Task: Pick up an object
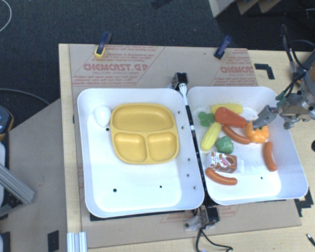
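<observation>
So the likely target is the small orange toy [259, 134] sitting in the right bin [291, 185], up near its far right side. The gripper [262, 121] is right on top of it, fingers touching or just about touching its upper edge. Can't honestly tell if the pincer is wide or closed from this angle, the fingers blur into the toy.

Here's what worries me: that orange piece is jammed up against a red pepper-looking thing [230, 117] and a red sausage [236, 135]. If the fingers come down off-center, my guess is they either pinch two items at once or just shove the orange one sideways into the pile. It also looks lumpy, so it could pop out of a squeeze.

Further out there's a corn cob [210, 135], another sausage [269, 156] just below, and a yellow divided plate [144, 133] in the left bin [94, 193], well apart from all this.
</observation>
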